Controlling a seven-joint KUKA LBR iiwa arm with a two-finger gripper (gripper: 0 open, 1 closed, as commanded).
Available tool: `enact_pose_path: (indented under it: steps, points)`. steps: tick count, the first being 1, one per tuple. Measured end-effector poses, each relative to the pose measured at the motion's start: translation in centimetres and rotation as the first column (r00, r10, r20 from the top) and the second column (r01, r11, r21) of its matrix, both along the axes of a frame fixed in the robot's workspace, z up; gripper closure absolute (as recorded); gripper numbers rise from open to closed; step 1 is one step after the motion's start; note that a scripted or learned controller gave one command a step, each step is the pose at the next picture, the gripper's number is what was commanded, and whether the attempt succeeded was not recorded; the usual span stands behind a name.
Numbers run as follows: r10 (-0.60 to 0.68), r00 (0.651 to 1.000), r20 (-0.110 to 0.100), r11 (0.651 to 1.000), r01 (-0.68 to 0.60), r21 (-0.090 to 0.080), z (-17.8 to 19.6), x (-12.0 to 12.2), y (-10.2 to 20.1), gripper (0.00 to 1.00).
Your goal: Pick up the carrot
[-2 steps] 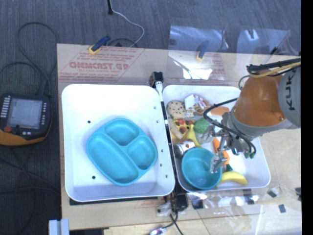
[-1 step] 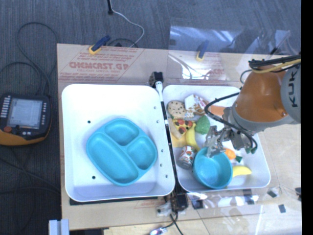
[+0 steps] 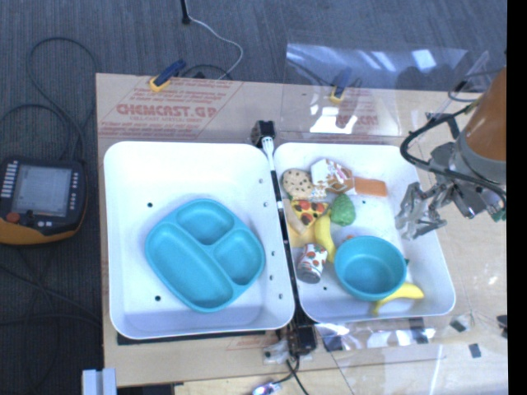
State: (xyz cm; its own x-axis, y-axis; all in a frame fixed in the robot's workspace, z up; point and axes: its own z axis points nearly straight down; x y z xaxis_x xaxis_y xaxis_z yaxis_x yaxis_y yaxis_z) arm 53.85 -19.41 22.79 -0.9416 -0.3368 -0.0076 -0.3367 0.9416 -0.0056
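The carrot (image 3: 370, 188), a short orange piece, lies flat on the floor of the right bin (image 3: 436, 257), off to the left of the fingers (image 3: 417, 212) and slightly farther from the camera, with bare white bin between them. Nothing is gripped: the fingers hang spread apart over the bin floor near its right wall, empty. Beyond the carrot, farther left again, sit a green toy vegetable (image 3: 343, 210), a cookie (image 3: 296, 183) and a printed packet (image 3: 331, 175); a blue bowl (image 3: 370, 265) and a banana (image 3: 398, 295) lie nearer the camera than the fingers. A blue divided plate (image 3: 206, 253) rests in the left bin (image 3: 132, 220). The task appears to be at the approach stage; the next move would call for carrying the fingers leftward over the carrot, lining them across its narrow side, then lowering and closing. Red lettering on the brown sheet (image 3: 165, 109) covering the desk reads "CHEMCAST GP".
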Motion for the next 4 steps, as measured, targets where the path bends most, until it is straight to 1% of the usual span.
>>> enact_pose_path:
  steps: [1,2,3,4]
  points:
    - [0.001,1.000,-0.005,1.000,-0.001,0.003,-0.2,-0.1,0.1,0.00]
    - [0.058,0.998,-0.004,0.998,-0.058,0.006,-11.3,-0.2,4.0,0.00]
    - [-0.267,0.964,0.000,0.964,0.267,0.005,-11.8,-0.6,3.6,0.00]
    - [-0.610,0.793,0.003,0.793,0.610,0.009,-13.6,4.4,1.8,0.00]
